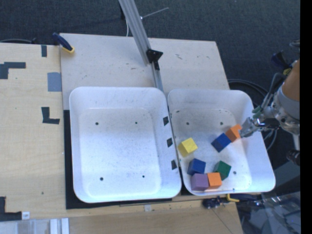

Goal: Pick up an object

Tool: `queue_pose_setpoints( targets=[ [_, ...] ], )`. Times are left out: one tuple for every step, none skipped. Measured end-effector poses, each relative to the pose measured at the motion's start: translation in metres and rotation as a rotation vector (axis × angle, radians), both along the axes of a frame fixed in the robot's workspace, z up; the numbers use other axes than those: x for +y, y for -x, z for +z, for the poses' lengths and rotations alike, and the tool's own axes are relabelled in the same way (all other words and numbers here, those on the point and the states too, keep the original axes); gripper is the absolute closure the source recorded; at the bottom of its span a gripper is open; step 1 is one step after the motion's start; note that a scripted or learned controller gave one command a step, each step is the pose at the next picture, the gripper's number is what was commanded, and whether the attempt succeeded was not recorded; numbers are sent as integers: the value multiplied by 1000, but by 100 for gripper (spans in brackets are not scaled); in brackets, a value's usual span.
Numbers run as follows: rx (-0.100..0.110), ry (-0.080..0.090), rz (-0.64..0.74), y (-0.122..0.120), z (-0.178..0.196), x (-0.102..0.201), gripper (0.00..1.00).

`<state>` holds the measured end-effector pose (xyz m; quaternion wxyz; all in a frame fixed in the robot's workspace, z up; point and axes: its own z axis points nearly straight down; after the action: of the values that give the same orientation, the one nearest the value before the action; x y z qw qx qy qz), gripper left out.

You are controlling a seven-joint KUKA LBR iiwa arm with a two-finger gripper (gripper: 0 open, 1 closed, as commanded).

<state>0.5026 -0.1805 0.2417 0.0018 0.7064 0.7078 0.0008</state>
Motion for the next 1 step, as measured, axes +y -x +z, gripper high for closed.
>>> queue_pose_setpoints(
  targets=[
    [3, -3, 6, -14, 6, 60, 100]
  ],
)
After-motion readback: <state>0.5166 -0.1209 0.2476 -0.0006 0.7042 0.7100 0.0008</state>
